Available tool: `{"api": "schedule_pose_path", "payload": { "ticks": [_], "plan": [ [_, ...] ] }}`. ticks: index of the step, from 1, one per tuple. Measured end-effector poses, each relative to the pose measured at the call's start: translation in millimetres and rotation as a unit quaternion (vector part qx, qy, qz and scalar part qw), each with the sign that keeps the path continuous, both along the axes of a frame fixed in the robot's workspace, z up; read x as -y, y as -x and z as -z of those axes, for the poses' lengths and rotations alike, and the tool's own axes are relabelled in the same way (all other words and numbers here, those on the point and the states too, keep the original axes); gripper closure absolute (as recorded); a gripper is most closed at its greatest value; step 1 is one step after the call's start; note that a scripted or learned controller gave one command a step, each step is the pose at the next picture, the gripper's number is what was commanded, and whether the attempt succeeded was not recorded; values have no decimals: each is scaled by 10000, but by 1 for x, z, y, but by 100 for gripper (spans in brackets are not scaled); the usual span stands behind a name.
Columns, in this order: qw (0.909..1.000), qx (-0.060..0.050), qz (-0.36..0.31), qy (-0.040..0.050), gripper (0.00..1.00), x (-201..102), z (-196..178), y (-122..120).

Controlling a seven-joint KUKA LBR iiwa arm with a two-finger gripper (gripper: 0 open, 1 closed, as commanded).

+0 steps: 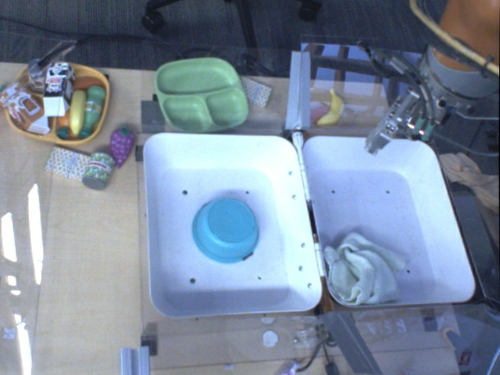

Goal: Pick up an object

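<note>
Gripper (380, 141) hangs over the far rim of the right bin (437, 209), tilted, nothing seen between its fingers; whether they stand apart or together, cannot tell. Pale green cloth (363, 268) lies crumpled in that bin's near left corner. Blue bowl (226, 230) sits upside down mid left bin (168, 209). Green divided tray (200, 94) rests on the bench beyond.
</note>
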State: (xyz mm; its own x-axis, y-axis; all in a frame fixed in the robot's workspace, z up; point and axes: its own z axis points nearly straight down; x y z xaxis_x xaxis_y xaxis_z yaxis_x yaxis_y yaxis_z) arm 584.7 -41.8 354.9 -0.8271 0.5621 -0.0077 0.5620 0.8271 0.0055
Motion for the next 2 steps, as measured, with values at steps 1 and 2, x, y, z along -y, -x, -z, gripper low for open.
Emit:
{"api": "schedule_pose_path", "payload": {
  "ticks": [1, 2],
  "plan": [
    [9981, 0, -614, 6, 100, -12, -20, -53],
    [9592, -6, -2828, 20, 100, -14, -9, -19]
  ]
}}
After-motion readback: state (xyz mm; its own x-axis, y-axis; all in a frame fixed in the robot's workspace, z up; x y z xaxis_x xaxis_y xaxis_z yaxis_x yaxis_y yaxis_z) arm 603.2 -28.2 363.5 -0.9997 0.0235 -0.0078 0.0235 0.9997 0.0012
